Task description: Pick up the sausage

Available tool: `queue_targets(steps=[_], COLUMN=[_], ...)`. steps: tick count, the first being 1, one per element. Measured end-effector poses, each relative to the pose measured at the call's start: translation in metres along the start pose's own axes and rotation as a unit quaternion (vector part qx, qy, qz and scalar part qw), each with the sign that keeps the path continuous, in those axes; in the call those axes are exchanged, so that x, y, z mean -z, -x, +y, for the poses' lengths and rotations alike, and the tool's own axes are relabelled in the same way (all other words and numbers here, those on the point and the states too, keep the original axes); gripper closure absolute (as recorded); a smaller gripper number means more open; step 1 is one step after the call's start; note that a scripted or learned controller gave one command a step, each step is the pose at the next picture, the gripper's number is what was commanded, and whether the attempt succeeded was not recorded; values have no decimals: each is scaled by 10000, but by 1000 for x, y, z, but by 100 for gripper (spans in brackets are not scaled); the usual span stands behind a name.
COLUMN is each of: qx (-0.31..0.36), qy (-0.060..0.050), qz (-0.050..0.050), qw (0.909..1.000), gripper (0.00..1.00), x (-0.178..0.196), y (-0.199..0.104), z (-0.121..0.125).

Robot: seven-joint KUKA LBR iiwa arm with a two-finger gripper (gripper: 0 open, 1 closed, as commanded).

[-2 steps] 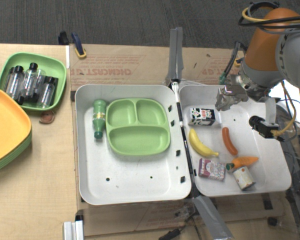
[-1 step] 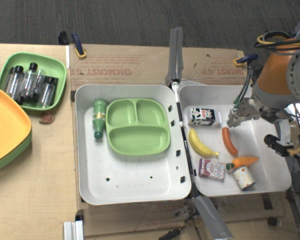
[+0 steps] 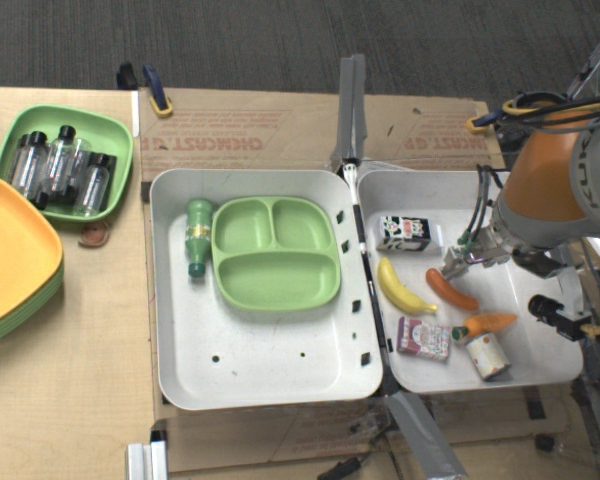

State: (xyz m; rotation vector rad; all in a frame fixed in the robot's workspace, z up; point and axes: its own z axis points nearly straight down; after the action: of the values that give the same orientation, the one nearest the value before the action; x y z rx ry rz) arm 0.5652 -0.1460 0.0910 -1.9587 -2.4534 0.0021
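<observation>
At the near rim of the right bin (image 3: 540, 373), around five o'clock on the tabletop (image 3: 80, 398), a small can (image 3: 488, 356) lies tipped beside a pink carton (image 3: 423, 339) and an orange carrot (image 3: 488, 322). Just beyond them, toward the bin's middle, rests the sausage (image 3: 450, 289), a red-orange link running slantwise, with a banana (image 3: 402, 288) close at its nine o'clock. The claw (image 3: 467, 259) hangs right at the sausage's far upper end, about one o'clock of the link's middle; how wide its fingers stand I cannot tell, since the wrist hides them from this angle, and nothing shows gripped between them. Farther back sits a small dark milk carton (image 3: 405, 232).

In the left bin (image 3: 180, 368) lie a green divided plate (image 3: 276, 252) and a green bottle (image 3: 198, 236), well apart from the work.

The risk, as I judge it: the claw is over the link's tip rather than its middle, so a closing pinch could squirt the rounded sausage sideways into the banana, or lift it by one end and let it swing free. The carrot nearby is similar in colour and could be taken by mistake.
</observation>
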Motion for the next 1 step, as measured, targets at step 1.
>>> queue_targets(steps=[1], qx=[-40], qy=[-1], qz=[-1], qw=[10000], gripper=[100], x=[0], y=[-35], z=[-4])
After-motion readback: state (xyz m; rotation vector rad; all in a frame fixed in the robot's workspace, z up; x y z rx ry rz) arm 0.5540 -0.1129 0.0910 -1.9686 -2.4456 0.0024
